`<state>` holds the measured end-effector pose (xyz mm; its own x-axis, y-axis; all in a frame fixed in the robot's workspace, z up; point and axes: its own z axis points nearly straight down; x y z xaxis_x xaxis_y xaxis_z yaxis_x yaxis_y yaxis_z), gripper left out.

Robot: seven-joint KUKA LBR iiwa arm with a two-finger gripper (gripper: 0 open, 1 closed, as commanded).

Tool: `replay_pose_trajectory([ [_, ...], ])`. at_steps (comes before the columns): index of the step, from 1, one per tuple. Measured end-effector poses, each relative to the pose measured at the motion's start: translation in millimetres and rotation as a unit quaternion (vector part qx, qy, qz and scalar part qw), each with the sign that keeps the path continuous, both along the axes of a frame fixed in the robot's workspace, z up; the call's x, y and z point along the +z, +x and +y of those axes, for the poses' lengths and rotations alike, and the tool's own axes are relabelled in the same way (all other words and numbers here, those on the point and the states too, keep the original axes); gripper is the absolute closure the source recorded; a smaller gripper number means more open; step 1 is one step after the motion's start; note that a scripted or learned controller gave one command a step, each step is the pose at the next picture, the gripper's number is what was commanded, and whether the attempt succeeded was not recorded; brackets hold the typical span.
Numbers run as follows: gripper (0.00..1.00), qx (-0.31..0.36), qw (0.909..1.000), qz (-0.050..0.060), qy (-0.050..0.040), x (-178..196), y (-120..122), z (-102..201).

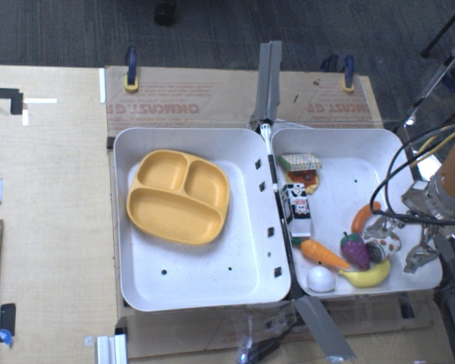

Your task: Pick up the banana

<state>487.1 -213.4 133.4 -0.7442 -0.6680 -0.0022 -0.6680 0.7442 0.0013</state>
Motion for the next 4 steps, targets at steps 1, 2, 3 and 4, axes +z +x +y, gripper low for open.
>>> replay_pose_trajectory([
  [1, 0.0, 0.072, 0.9974, -0.002, -0.0004, 43.4, -0.5, -7.6],
  [2, 0.0, 0.098, 0.9952, -0.001, 0.0002, -25.1, -2.9, -6.8],
  [3, 0.0, 0.222, 0.9751, -0.001, 0.0005, -41.6, -8.2, -6.0],
  [4, 0.0, 0.276, 0.9612, -0.002, 0.0014, -41.6, -7.9, -4.4],
])
